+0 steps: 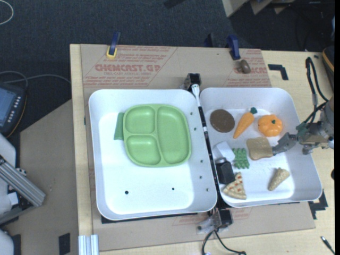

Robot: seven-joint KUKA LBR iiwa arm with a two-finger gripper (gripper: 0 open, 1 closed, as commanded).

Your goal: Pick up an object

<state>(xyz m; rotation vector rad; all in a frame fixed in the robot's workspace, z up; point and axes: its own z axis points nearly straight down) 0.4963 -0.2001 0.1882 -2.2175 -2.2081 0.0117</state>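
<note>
The right bin (297,102) holds several toy foods: a brown round cookie (222,120), a carrot (244,123), an orange pumpkin (270,125), a tan toast slice (258,148), a green leafy piece (240,158), a black block (225,171), a pizza slice (235,187) and a beige cone (278,178). My gripper (294,146) reaches in over the bin's right side and is open, with nothing between its fingers. Its left finger (282,144) sits just right of the toast slice.
The left bin (106,163) holds a green divided plate (156,134). A black divider strip (202,126) runs between the bins. Cables (313,84) hang at the right, beside the arm. Clamps (232,47) hold the board's far edge.
</note>
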